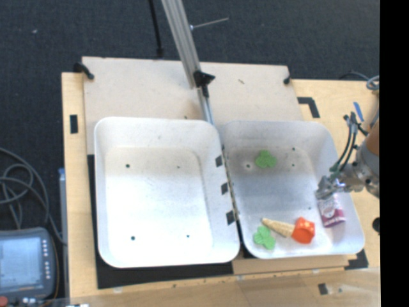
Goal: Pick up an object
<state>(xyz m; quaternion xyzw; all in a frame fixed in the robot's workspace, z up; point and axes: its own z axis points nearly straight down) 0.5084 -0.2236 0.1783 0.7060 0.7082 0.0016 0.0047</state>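
Note:
The right bin point(319, 136) holds several small objects. A green leafy piece point(266, 160) lies near its back. Another green piece point(263, 237) sits at the front, beside a tan cone point(276, 226) and an orange-red block point(304, 230). A pink and white object point(331, 212) rests against the bin's right wall. My gripper point(328, 188) reaches in from the right edge and sits just above that pink object, touching or nearly touching its top. I cannot tell from this angle whether it has hold of it.
The left bin point(102, 171) stands beside the right one, with a black-clipped divider point(227, 187) between them. A slanted aluminium post point(185, 43) rises from the back of the bench. Cables hang near the arm at the right edge.

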